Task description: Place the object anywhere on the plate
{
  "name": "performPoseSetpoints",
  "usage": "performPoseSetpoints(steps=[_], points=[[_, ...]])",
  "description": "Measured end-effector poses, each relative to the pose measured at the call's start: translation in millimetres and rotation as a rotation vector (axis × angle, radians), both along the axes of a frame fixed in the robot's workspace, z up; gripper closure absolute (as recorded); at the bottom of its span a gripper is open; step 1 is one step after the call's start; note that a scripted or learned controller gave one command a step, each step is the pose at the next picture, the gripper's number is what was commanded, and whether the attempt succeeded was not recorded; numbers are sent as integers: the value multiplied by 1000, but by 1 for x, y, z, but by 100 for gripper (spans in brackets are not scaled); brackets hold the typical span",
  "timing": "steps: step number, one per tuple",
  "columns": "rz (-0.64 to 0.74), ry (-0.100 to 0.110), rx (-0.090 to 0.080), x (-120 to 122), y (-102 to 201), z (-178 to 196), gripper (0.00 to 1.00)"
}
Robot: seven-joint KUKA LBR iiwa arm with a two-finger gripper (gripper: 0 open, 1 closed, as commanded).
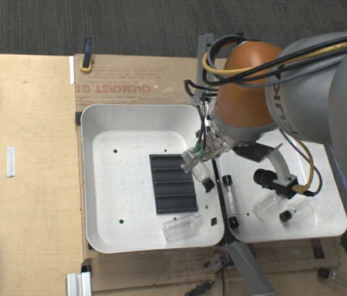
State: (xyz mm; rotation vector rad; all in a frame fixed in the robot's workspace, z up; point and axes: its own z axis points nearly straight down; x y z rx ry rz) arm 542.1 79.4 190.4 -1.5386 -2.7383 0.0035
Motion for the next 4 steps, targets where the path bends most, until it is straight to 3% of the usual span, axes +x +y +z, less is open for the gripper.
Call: performPoseSetpoints(steps=[1,2,3,4], points=[[248,0,0,-8,68,16,100],[511,-2,1,74,74,-30,100],[901,-2,2,27,62,39,100],[1394,-5,2,44,75,82,100]])
